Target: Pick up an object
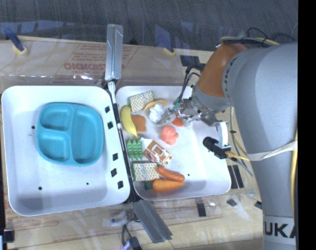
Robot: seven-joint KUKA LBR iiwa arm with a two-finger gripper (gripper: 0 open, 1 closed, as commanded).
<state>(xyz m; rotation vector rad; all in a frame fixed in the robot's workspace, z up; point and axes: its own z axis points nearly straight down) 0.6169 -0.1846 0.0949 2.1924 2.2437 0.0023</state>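
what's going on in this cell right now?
The KUKA arm reaches in from the right, its gripper low in the right bin, by the pink toy and white piece. Nothing is visibly held. A banana, carrot and other toy food crowd that bin's left side. The left bin holds a blue divided plate.

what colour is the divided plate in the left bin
Light blue; the divided plate shows clearly in the camera view, lying in the left bin.
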